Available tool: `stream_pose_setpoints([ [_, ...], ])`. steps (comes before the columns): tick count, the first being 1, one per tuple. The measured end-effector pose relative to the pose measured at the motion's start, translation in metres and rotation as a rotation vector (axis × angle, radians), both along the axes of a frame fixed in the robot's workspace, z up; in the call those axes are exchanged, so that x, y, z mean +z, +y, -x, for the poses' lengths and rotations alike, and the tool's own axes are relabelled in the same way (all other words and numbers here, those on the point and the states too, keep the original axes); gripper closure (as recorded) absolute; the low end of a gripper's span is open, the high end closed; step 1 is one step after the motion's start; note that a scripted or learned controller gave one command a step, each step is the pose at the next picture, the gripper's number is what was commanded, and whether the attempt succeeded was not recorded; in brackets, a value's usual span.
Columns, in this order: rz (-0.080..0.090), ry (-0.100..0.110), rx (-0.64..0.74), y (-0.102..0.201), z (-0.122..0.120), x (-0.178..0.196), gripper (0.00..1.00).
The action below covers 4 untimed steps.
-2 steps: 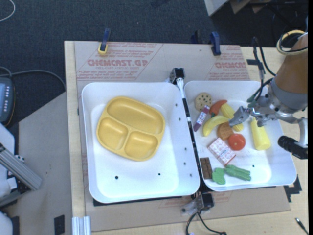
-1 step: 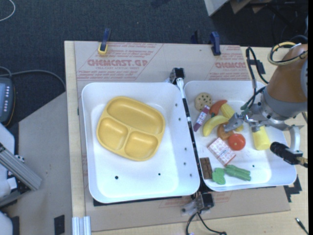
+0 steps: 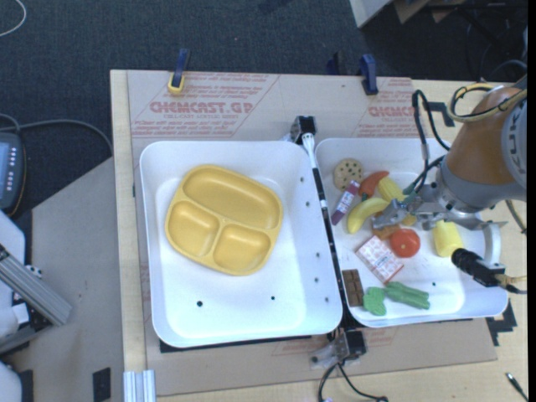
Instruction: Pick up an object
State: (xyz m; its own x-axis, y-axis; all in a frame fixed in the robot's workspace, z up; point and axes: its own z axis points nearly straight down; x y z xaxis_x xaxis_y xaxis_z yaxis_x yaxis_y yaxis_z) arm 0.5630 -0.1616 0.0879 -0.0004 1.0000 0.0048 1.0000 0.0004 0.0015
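Note:
My gripper (image 3: 392, 218) is low in the right bin (image 3: 477, 304), reaching in from the right among the toy food. It sits just right of a yellow banana (image 3: 363, 214) and just above a red tomato (image 3: 405, 243). An orange-red piece (image 3: 373, 181) and a small yellow piece (image 3: 389, 189) lie just behind it. A yellow lemon-like piece (image 3: 446, 238) rests under the wrist. Nothing is seen lifted.
The right bin also holds a cookie (image 3: 347, 172), a purple tube (image 3: 343, 203), a red-and-white packet (image 3: 379, 259), a brown bar (image 3: 353, 287) and green pieces (image 3: 396, 297). A yellow divided plate (image 3: 222, 219) lies in the left bin (image 3: 167, 308).

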Motion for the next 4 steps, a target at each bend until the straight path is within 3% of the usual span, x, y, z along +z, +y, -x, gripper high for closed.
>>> stream_pose_setpoints([
  [1,0.003,-0.011,0.000,-0.001,-0.003,0.014,1.00],
  [3,0.008,-0.006,0.001,0.001,-0.001,0.131,1.00],
  [4,0.005,-0.001,0.005,0.051,-0.015,0.124,1.00],
])
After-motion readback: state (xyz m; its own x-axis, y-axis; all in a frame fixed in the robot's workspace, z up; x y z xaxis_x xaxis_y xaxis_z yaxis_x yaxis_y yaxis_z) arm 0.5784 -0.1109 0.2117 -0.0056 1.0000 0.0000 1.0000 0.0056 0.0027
